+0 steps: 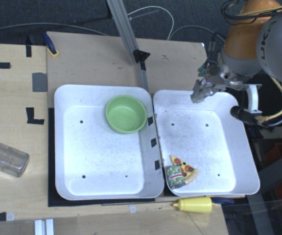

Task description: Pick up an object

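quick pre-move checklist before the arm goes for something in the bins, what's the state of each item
1. Gripper carrying nothing: ok, it sits at the far rim of the right white bin with nothing seen between its fingers.
2. Finger opening: cannot tell.
3. Target in the right bin: ok, a toy pizza slice lies at its near left corner.
4. Room around the slice: not ok, it lies against the bin wall.
5. Other option: ok, a round green bowl sits upright in the left white bin.
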You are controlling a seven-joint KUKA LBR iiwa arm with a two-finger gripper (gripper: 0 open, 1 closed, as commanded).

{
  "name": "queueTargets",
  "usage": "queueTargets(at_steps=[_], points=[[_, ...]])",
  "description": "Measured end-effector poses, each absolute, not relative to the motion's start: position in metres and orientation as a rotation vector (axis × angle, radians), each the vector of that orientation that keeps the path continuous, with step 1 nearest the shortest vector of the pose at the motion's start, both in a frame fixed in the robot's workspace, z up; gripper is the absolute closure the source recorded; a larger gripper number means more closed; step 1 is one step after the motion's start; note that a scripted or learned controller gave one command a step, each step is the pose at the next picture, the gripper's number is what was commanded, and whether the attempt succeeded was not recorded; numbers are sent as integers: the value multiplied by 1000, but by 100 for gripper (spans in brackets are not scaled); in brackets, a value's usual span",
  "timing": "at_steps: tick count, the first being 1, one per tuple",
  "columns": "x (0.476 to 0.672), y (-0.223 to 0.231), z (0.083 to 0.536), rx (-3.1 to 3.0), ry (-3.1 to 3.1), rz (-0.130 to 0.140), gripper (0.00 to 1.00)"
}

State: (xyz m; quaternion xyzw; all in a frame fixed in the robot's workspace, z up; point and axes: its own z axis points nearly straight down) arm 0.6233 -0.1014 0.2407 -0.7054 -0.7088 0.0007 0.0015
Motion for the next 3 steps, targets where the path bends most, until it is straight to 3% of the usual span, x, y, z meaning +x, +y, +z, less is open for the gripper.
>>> queueTargets(at_steps=[1, 3], points=[[598, -56, 235, -2215, -2225, 3, 100], [571, 52, 225, -2212, -2226, 4, 100]])
